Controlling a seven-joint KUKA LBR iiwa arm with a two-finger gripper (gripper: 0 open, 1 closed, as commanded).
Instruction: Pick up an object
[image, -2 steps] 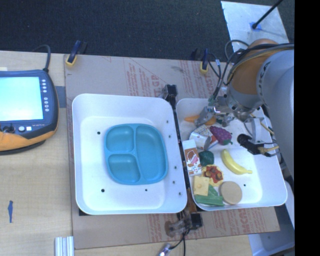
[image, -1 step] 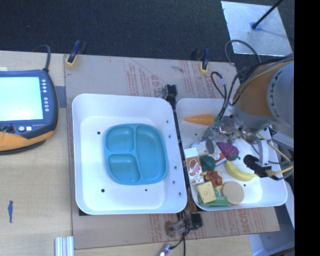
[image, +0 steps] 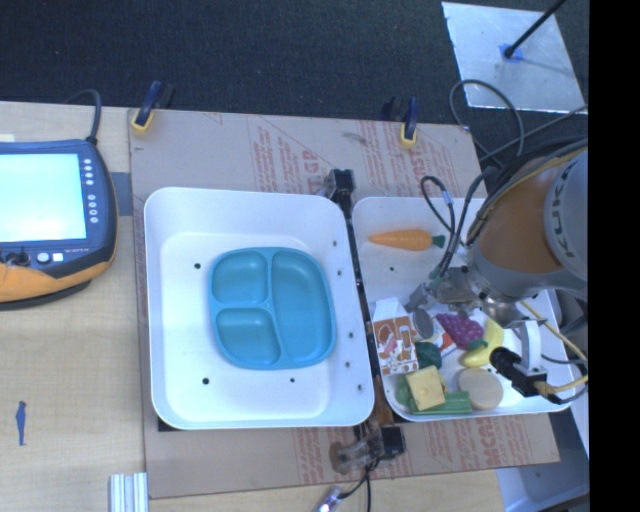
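Overhead slanted view of the counter (image: 70, 350); two shallow white bins lie side by side on a brown cardboard sheet (image: 300, 150). The left bin (image: 180, 300) carries a blue divided plate (image: 271, 307) with three compartments, lying flat near the bin's middle. The right bin (image: 385, 215) holds the loose objects: an orange carrot (image: 402, 239) lying lengthwise near the far wall, well apart from the rest; a printed carton (image: 395, 345) against the left wall; a yellow cheese block (image: 424, 387) resting on green pieces near the front wall; a purple item (image: 459, 327), a yellow piece (image: 480, 350) and a tan round object (image: 481, 388) clustered at the front right. The grey arm (image: 525, 225) with its orange band reaches in from the right; the jaws (image: 432, 298) hang over the cluster, just above the purple item and beside the carton; whether they are released or clenched cannot be told, and nothing is seen between them. A pendant with a lit screen (image: 45, 210) rests on the counter at the far left; a clamp (image: 147, 108) grips the sheet's far edge.
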